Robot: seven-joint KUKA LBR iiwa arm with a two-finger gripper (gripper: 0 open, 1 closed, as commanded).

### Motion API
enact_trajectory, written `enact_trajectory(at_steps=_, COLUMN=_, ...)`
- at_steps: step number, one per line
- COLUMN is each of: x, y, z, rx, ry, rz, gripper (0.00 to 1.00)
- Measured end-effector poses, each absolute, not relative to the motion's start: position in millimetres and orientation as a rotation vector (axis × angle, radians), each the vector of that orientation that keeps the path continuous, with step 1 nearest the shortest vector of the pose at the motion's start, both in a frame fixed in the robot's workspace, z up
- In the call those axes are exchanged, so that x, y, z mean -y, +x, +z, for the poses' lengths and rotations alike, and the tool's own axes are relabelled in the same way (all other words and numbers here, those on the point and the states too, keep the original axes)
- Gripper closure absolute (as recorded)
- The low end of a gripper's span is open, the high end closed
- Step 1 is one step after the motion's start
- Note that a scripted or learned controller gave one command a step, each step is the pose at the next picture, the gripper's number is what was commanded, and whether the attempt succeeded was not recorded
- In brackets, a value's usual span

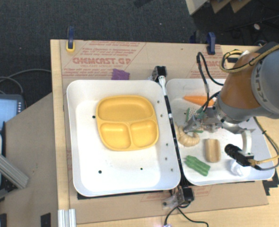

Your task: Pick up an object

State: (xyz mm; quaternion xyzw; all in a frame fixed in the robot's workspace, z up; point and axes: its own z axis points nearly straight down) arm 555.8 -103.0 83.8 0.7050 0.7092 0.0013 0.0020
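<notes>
Dark carpet around brown bench, two white bins (left holds yellow tray), hand grip unclear.

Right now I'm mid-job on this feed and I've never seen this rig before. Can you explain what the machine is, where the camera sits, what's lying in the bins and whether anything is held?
You are looking down at a slant from one fixed camera above a bench. The grey machine with the orange band is a robot arm reaching in from the right. Its gripper hangs low over the right bin; I cannot tell whether it holds anything.

The left bin carries a yellow divided tray. In the right bin lie an orange carrot-like piece, a pale ridged piece just below the gripper, a tan cylinder, a green piece and a small whitish item near the front right corner. A purple scrap lies on the board behind the left bin.
</notes>
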Motion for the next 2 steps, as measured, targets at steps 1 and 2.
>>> enact_trajectory(at_steps=1, x=106.0, y=553.7, z=94.9, rx=-2.217, ry=2.218, rz=0.003, gripper=1.00)
enact_trajectory(at_steps=2, x=106.0, y=553.4, z=94.3, rx=-2.218, ry=2.219, rz=0.003, gripper=0.00)
